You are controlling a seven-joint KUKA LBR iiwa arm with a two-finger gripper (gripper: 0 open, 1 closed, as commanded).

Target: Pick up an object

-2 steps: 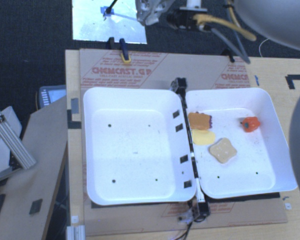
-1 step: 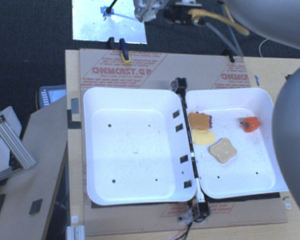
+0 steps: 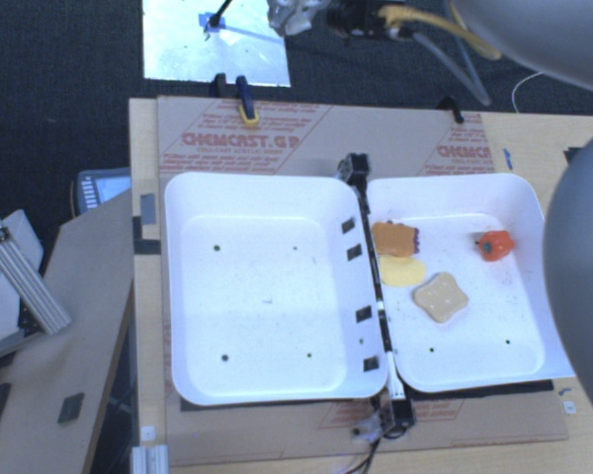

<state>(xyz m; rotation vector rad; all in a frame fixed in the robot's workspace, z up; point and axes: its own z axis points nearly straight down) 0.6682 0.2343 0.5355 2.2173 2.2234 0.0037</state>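
At the far left edge, a ribbed aluminium rail [image 3: 20, 276] is seen lying at a slant, and just right of it a small grey device [image 3: 103, 188] is set against the bench's left side. Above these, at the top of the view, a shiny metal sheet [image 3: 210, 28] is laid on the dark floor. A yellow clamp [image 3: 248, 110] is fixed at the far edge of the brown board [image 3: 306, 131], which is printed with red lettering and on which both bins are borne. The left bin [image 3: 262, 294] is placed next; only small dark dots are shown on its floor. Higher up, at the top of the view and beyond the bench's far edge, the gripper [image 3: 298, 6] is held just beside the sheet's right corner, well apart from both bins; whether it is spread or pressed together cannot be told from this angle. A row of black clips [image 3: 361, 255] is seen along the seam where the bins meet. In the right bin [image 3: 474, 358] the task's things are gathered: an orange-brown piece with a purple edge [image 3: 395, 238] lies near the seam, a flat yellow piece [image 3: 403, 272] is touching it on the near side, a tan toast slice [image 3: 441, 297] is set just beside that, and a small red-orange object [image 3: 493, 246] lies apart towards the right wall. The grey arm [image 3: 578, 265] is seen blurred along the right side, with a yellow cable [image 3: 430, 18] run near its wrist at the top.
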